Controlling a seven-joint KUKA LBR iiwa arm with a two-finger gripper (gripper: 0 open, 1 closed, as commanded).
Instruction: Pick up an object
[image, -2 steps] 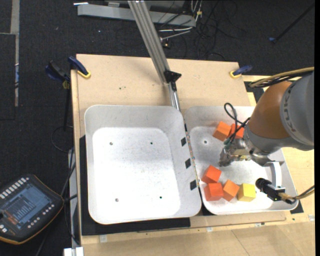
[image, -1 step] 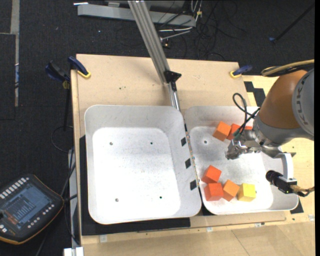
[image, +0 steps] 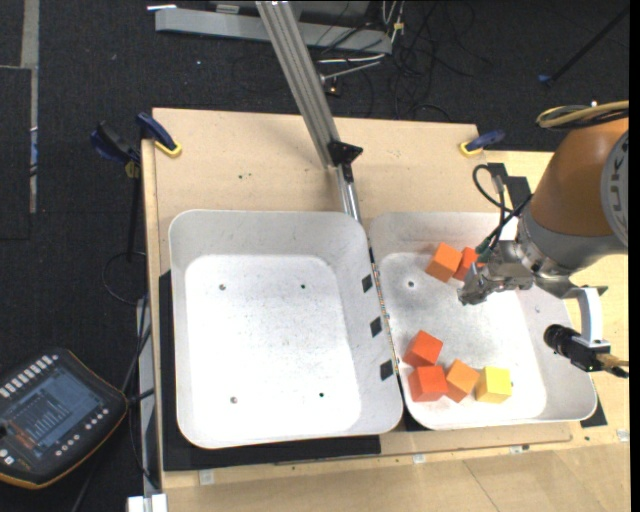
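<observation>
Five blocks in the right bin, gripper hovering at the far pair

Five small foam-looking cubes sit in the right-hand shallow white bin (image: 560, 405), and the gripper (image: 478, 288) is low over that bin's far half, just beside an orange cube (image: 445, 262) near the far wall. A second orange piece (image: 469, 261) is tucked right against it, partly behind the wrist. How far the gripper is parted I cannot tell from this angle, and nothing shows between its tips, so call it empty-handed for now.

To do this step well, my read is: centre squarely over one cube, not the seam between the two touching ones, and come straight down so the neighbour doesn't get nudged away.

Over at the near side, four more wait: a red-orange cube (image: 424, 348), a red cube (image: 430, 383) just nearer, a light orange cube (image: 462, 379) touching it, and a yellow cube (image: 496, 383) to the right. They're crowded, so a clean pick there looks harder.

Around it all: the left white bin (image: 190, 300), a metal pole (image: 305, 85) slanting in from the far side, blue-and-yellow clamps (image: 158, 135) on the wooden surface (image: 250, 160), and a teach pendant (image: 50, 415) at near left.
</observation>
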